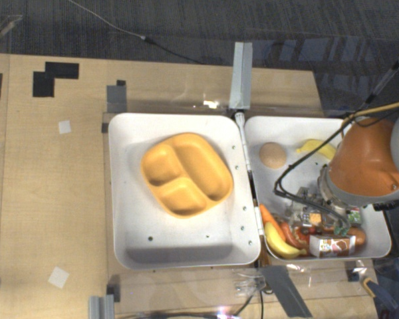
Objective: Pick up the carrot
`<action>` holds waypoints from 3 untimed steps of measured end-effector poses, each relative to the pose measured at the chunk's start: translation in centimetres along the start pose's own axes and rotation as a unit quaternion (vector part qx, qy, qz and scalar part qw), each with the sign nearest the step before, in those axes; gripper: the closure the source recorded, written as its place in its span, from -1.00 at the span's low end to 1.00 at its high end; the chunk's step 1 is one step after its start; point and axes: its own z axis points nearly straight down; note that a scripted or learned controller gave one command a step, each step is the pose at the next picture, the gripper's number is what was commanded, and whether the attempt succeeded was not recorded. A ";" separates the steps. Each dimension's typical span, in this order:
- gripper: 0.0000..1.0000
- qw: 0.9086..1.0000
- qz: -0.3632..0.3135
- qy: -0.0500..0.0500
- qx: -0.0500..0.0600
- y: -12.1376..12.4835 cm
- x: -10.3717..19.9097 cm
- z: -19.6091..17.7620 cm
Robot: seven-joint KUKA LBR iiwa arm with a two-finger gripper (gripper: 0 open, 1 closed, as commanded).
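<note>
Two shallow white bins sit side by side on the pale wooden surface (46, 198). The left bin (130, 238) carries a yellow divided tray (186, 173), tilted a little and lying near its middle. The right bin (253, 138) is the busy one. The arm (366, 161), with its broad orange band, reaches in from the right and hangs low over that bin's near half, black cables looping around it. The gripper (314, 216) is down among the clutter at the bin's front, and from here I cannot tell how it is set, because the wrist and wiring cover it.

The carrot (266, 214) lies at the right bin's left wall, towards the front, a slim orange piece slanting down to the right. A yellow banana (279, 241) curves just beside and below it, seemingly touching. A brown egg-like ball (273, 155) rests farther back, well apart from the carrot, with a yellow item (317, 148) to its right, partly under the arm. A red-and-white packet (332, 246) lies along the front edge.
</note>
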 end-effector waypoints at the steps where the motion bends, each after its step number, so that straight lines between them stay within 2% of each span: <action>1: 1.00 0.994 0.107 0.008 -0.002 6.3 0.5 -9.6; 2: 1.00 1.000 0.025 0.006 -0.002 1.6 0.5 0.1; 3: 1.00 0.993 -0.117 0.004 -0.003 -1.5 -1.0 0.1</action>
